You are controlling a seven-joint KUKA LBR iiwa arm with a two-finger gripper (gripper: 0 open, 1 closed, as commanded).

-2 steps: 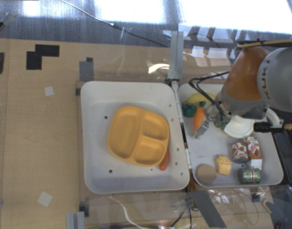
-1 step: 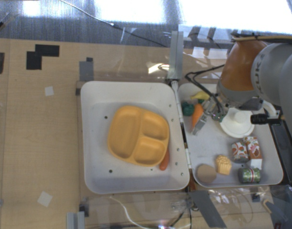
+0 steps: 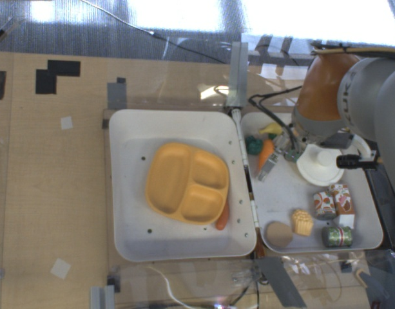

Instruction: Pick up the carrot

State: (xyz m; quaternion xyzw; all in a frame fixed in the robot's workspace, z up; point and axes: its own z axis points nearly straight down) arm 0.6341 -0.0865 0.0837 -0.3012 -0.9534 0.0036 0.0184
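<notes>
The carrot [image 3: 267,152] lies tilted in the right bin [image 3: 371,237] near its left wall, and the gripper [image 3: 268,167] just below looks narrow with nothing between, so you should open it and descend straight over the carrot's middle.

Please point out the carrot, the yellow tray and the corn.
carrot [image 3: 267,152], camera view, middle of its orange body.
yellow tray [image 3: 187,182], camera view, ridge between compartments.
corn [image 3: 302,222], camera view, centre of the cob.
</notes>
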